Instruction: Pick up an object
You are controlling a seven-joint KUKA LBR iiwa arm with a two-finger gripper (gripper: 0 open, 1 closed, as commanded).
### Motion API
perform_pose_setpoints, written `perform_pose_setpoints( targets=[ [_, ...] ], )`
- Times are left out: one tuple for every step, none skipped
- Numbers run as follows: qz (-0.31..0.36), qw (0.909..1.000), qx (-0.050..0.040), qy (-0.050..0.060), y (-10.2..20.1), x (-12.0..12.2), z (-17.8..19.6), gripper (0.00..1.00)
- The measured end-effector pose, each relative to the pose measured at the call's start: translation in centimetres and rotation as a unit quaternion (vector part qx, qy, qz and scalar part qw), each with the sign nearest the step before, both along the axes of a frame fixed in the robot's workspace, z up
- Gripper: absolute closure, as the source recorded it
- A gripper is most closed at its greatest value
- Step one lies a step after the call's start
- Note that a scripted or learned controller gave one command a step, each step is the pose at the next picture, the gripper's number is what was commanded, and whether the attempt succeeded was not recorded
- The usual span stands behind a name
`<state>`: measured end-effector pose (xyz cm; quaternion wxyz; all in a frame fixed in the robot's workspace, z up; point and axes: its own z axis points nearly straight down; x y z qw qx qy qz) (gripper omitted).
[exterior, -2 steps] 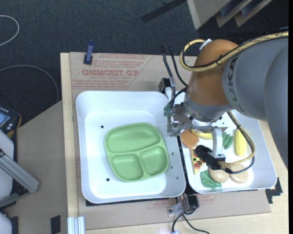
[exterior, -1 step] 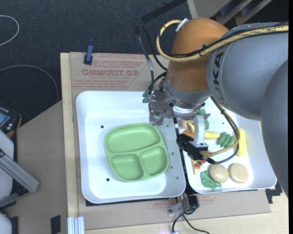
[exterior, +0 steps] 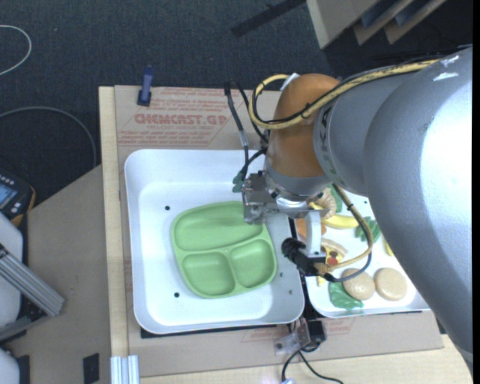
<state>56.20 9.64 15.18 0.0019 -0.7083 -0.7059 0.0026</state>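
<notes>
Two bins: left bin (exterior: 146,247) holds green divided plate (exterior: 223,249).
Tool (exterior: 253,208): above plate's upper rim; grip state unclear.

Brown tabletop (exterior: 124,315) with red lettering (exterior: 180,118) along the far edge. Blue clip (exterior: 145,88) at the far left corner of it. Dark carpet (exterior: 90,45) all around, thin cable (exterior: 22,56) looping across it at upper left. Black device (exterior: 13,196) at the left edge, grey rail (exterior: 34,289) just below it. Cardboard boxes (exterior: 375,22) at upper right. Small black connector (exterior: 311,331) with wire at the near edge.
</notes>
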Motion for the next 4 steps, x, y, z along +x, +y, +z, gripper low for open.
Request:
perform_pose_setpoints(
  targets=[
    [0.004,0.9999,0.0028,-0.010,2.4,-3.2,16.3,1.00],
    [0.003,0.9999,0.0021,-0.011,0.4,-5.6,33.0,1.00],
    [0.001,1.0000,0.0002,-0.001,1.4,-2.9,20.2,1.00],
    [0.001,1.0000,-0.0001,0.004,3.1,-8.1,9.5,1.00]
  ],
)
